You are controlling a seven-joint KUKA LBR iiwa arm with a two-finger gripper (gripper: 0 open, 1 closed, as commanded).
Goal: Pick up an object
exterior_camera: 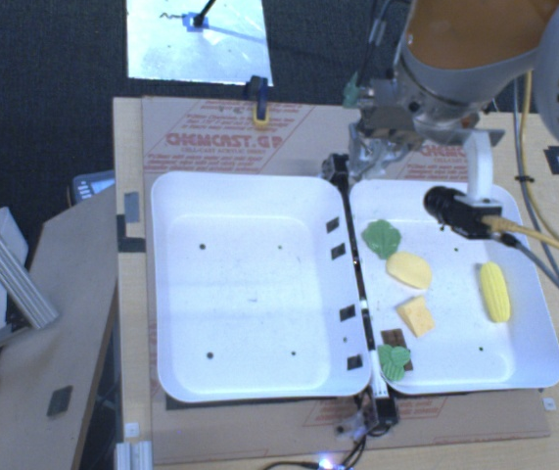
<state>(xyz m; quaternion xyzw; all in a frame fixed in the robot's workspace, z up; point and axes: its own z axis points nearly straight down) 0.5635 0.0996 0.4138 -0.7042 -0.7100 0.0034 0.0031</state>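
At the right bin's (543, 360) back-left corner, gripper (369, 160) hovers, finger state indiscernible; corn cob (494, 292) near right edge.

Two bins side by side on counter (210, 125). Right bin (534, 360), frame right: leaf (382, 236) upper left, lemon (409, 269) just below, cheese (417, 316) under that, corn (494, 292) to right. Hand (372, 160) above bin's upper-left corner.

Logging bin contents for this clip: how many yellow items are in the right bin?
3. A corn cob lies near the right wall, a pale yellow lemon-like piece sits mid-bin, and a cheese wedge just below it. More may hide beneath the arm.
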